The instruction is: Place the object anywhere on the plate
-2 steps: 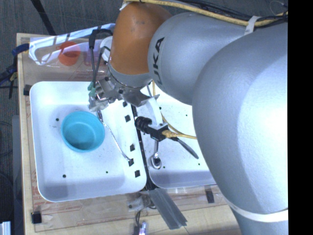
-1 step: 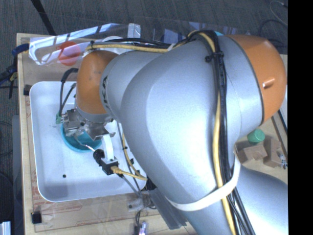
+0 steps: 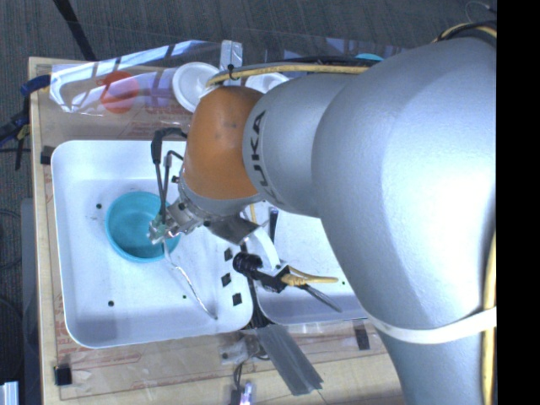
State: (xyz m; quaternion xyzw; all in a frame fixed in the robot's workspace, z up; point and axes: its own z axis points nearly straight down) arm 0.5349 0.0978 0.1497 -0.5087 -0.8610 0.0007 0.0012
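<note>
I have the claw (image 3: 162,229) over the round teal plate's (image 3: 126,226) right rim, release step I judge, can't tell its grip state, next I'd let go and lift.

Open white floor across left bin (image 3: 84,302) front and left of teal plate (image 3: 135,226). Plate's right rim crowded by gripper (image 3: 162,230) and thin wire (image 3: 190,289). Right bin (image 3: 291,315) largely overhung by arm (image 3: 380,167); yellow-handled tool (image 3: 291,281) at its near edge.
</note>
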